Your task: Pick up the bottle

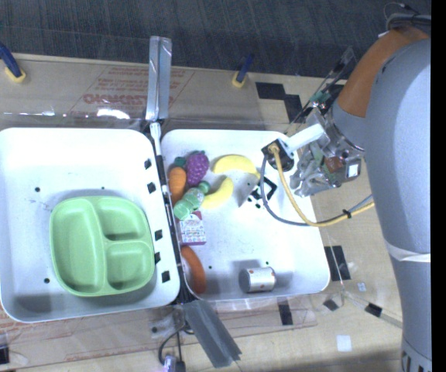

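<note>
Cardboard-lined bench, glossy white bin (300, 270), small green bottle (188, 201), pincer (313, 178) grip state unclear

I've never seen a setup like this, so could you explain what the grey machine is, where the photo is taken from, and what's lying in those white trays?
One camera looks down at a slant on a bench. The grey robot arm reaches in from the right; its pincer hovers over the right bin. That bin holds toy food crowded by its left wall: a carrot, purple grapes, two bananas, a green bottle, a small carton, plus a silver can near the front. The left bin holds a green divided plate. I see nothing in the pincer.
</note>
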You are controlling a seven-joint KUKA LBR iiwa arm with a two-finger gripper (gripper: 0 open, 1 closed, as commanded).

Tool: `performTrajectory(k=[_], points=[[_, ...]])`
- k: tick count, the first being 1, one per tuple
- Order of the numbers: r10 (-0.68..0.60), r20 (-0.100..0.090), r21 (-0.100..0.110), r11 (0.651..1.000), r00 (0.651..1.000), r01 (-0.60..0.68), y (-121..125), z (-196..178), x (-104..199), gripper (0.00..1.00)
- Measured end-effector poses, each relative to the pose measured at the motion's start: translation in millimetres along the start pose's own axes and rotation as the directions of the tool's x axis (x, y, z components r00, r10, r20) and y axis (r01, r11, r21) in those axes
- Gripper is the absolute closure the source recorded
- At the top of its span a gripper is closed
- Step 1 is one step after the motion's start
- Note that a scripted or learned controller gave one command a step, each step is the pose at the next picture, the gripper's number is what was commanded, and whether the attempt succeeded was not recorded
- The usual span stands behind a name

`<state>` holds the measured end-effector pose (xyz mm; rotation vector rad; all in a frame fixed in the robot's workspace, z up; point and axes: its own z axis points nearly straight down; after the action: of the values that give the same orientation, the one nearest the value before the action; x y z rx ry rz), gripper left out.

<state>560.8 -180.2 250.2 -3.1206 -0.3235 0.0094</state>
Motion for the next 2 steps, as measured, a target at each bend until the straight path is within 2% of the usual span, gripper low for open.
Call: performTrajectory(k=[1, 2], points=[[0.000, 0.000, 0.000, 1.000, 1.000, 0.000, 24, 7, -32, 1.00], [0.002, -0.003, -0.002, 1.000, 1.000, -0.002, 21, -17, -51, 1.00]])
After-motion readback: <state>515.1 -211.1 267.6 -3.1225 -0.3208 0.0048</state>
